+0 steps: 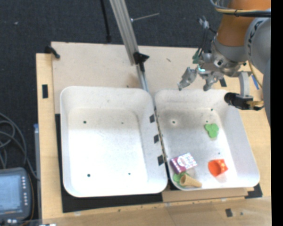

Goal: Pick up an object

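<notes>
So the arm (240, 22) comes in from the upper right of the frame, grey with that orange band up top, and its tool (196, 84) hangs above the far rim of the right bin (236, 126), near the upper middle of that bin. The two fingers are spread apart with nothing between them, so it's open and not gripping anything. All the stuff to pick sits in the right bin: a small green object (211, 130) in the middle right part, an orange-red object (217, 167) lower right, a purple and white packet (184, 162) toward the lower left corner of that bin, and just below the packet a tan cone-shaped thing (190, 181) with a bit of green (178, 177) next to it (too small to say what exactly). They're all well apart from the tool. The left bin (108, 140) takes up the middle left of the frame, touching the right bin along its edge. Both sit on the light wooden counter (94, 65). A metal pole (125, 27) slants down from the top centre, and a screen device (8, 192) is in the lower left corner.
</notes>
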